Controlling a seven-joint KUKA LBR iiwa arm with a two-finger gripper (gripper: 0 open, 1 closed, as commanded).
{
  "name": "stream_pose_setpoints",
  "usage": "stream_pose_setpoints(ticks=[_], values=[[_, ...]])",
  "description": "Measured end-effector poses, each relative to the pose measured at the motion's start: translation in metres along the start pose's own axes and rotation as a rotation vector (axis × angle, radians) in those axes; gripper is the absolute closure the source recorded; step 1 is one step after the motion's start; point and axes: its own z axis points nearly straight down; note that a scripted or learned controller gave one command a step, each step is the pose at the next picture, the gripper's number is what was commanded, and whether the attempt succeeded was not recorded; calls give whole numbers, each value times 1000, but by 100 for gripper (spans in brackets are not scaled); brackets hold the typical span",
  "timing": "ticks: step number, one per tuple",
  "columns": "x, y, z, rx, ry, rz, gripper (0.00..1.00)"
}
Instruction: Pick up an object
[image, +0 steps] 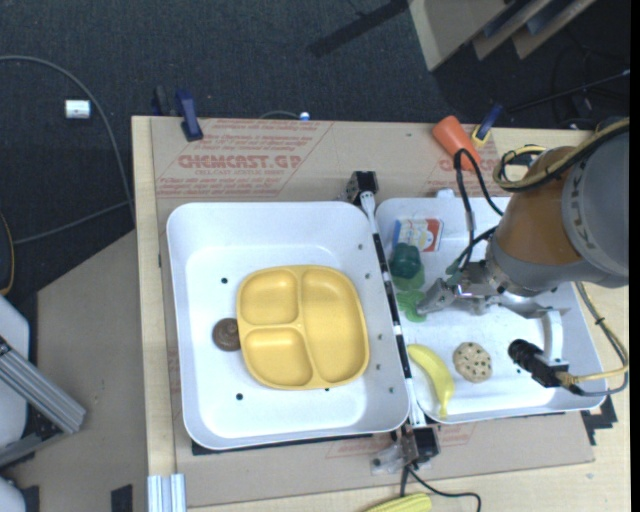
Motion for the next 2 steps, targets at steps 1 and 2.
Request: stream_pose_setpoints(ticks=[1, 2], values=[[10, 62, 1, 2, -1, 1, 0], [2, 108, 3, 48, -1, -2, 0]])
